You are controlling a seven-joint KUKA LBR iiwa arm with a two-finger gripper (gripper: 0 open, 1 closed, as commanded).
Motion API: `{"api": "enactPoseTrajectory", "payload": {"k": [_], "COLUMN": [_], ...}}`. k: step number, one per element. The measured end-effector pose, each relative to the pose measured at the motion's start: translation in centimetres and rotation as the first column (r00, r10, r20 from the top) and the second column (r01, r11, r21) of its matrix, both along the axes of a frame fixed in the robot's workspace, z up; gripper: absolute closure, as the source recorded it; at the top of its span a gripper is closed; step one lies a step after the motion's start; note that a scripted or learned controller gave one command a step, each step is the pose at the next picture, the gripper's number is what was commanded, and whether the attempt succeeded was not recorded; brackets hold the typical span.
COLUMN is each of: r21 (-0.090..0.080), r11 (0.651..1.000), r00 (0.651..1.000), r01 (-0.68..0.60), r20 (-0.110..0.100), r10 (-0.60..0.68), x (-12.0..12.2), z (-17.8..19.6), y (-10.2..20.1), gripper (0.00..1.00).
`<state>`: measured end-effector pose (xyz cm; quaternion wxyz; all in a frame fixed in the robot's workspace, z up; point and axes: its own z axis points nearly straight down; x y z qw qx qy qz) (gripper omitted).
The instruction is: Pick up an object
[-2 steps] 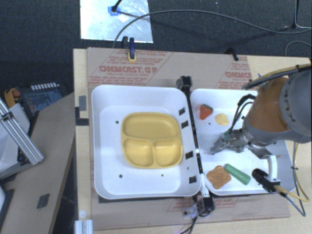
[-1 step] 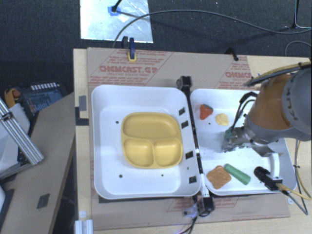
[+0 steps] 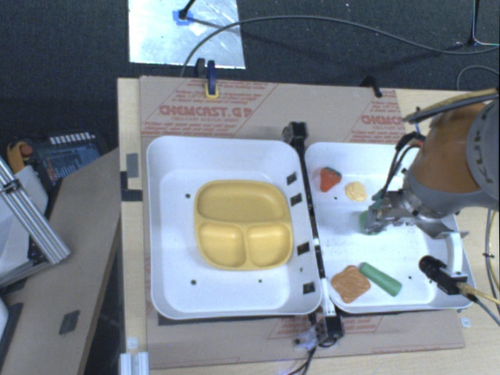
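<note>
Gripper (image 3: 373,219) low in right bin (image 3: 344,158); finger state can't be told. Nearby: strawberry (image 3: 330,178) & pale yellow piece (image 3: 355,191) to far-left, green piece (image 3: 380,279) & tan piece (image 3: 350,283) nearer. Left bin (image 3: 168,209): yellow divided tray (image 3: 242,223). Bins on cardboard sheet (image 3: 234,108) over bench; dark floor (image 3: 62,45) beyond.

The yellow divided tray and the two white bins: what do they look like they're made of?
Yellow tray: probably moulded plastic, matte, with soft rounded compartment edges and even colour. Left white bin and right white bin: likely thin formed plastic, smooth and slightly glossy, with rounded corners and raised rims. The look alone cannot confirm either.
</note>
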<state>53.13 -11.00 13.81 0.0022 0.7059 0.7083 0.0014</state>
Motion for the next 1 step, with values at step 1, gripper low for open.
{"api": "enactPoseTrajectory", "payload": {"k": [1], "r21": [0.0], "r11": [1.0], "r00": [1.0], "r01": [0.0], "r20": [0.001], "r10": [0.0], "x": [0.18], "z": [4.48], "y": [-0.6], "gripper": [1.0]}}
